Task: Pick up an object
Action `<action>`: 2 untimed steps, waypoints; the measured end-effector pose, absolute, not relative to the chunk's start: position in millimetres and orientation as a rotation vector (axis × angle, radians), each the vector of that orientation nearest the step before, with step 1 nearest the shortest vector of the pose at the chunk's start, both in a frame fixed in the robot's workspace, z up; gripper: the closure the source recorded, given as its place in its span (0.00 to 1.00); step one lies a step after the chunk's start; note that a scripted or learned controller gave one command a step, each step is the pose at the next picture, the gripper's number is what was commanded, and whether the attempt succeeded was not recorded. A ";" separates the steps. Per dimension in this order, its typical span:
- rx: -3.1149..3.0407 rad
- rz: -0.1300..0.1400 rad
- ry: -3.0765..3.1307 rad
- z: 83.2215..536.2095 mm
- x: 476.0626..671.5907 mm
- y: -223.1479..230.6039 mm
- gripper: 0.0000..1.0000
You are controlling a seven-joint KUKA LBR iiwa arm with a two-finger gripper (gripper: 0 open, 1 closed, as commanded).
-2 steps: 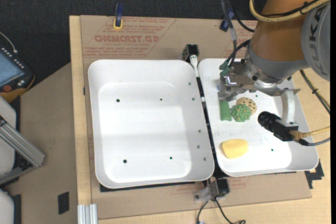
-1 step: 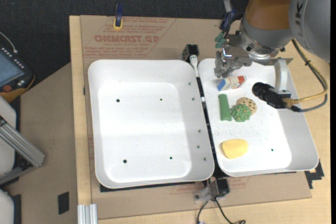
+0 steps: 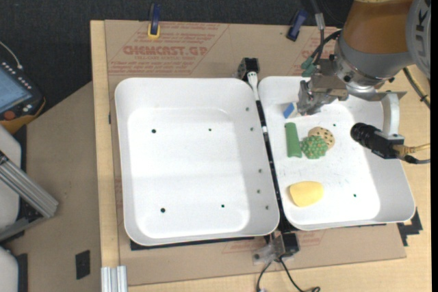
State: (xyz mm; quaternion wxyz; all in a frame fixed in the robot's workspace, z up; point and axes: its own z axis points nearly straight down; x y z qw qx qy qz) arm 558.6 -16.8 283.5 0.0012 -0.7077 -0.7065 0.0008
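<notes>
The arm (image 3: 383, 17) has a rounded orange band above a smooth grey wrist section. Yellow and black cables loop around its top. A metallic grey gripper (image 3: 309, 104) hangs beneath, and a black cylindrical unit (image 3: 373, 139) sits on a white bracket (image 3: 391, 113).

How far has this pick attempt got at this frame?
Done: the tool is over the right white bin, near the small blue block. In hand: nothing visibly; whether its grip is closed cannot be told. Left: grasp and lift one. The green rectangular bar, green bumpy ball, speckled tan cookie and yellow rounded piece lie on the floor.
</notes>
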 end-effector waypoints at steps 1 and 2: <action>-2.222 0.003 -2.216 289.3 516.8 -30.7 1.00; -2.221 0.005 -2.216 270.0 477.1 -36.3 1.00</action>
